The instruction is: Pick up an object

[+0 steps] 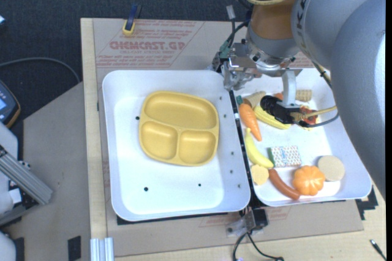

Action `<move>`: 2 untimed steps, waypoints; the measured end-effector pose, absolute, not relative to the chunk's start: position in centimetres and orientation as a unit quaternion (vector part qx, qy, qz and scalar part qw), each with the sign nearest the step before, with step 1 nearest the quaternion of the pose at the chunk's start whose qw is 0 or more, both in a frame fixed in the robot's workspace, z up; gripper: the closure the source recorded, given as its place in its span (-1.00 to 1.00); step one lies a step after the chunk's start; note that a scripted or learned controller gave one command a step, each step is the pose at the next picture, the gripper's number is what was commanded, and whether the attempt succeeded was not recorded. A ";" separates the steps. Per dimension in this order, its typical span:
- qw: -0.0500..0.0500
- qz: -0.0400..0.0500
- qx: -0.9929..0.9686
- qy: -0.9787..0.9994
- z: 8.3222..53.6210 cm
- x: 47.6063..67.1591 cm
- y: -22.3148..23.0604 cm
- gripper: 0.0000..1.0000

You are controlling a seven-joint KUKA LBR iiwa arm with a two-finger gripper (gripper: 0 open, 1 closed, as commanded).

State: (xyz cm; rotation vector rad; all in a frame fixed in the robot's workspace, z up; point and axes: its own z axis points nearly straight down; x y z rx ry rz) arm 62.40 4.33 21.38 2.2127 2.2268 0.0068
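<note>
Gripper [236, 83] is positioned at right bin's [354, 187] far-left corner, state cannot be told; approach step judged. Orange plastic carrot [249, 121] lies just below, descent needed.

A yellow tray [179, 128] with three parts sits in the left white bin [122, 180]. A small blue and yellow clip [130, 21] lies near the counter's [92, 70] far edge
</note>
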 end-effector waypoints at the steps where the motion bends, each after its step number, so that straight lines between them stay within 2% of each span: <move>1: 0.001 0.002 0.706 0.708 21.5 63.9 6.7 1.00; 2: 0.000 -0.001 0.707 0.707 21.7 63.5 6.2 1.00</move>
